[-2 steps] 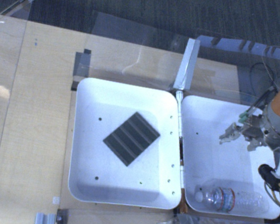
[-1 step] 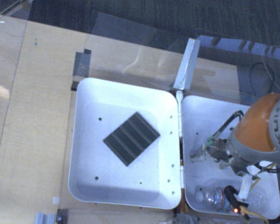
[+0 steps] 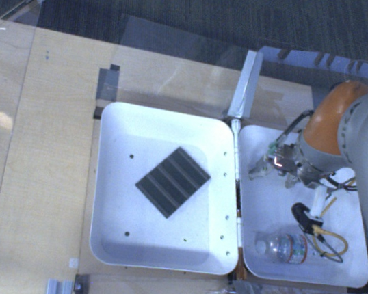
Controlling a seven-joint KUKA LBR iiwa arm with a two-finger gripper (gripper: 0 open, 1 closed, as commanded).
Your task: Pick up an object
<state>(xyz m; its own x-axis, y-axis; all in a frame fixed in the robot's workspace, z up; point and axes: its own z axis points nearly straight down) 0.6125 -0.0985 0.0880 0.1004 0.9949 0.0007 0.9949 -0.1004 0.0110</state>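
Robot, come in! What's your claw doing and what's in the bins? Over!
Gripper over right bin, fingers unclear. Plastic bottle lying near front. Dark ridged pad in left bin.

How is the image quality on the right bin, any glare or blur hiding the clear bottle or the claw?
Camera view: the clear bottle reads faint against the right bin, its outline soft but traceable; a small bright glint sits near the claw, whose tips are too blurred to resolve; the dark ribbed pad in the left bin is sharp, with soft shadow along that bin's lower wall.
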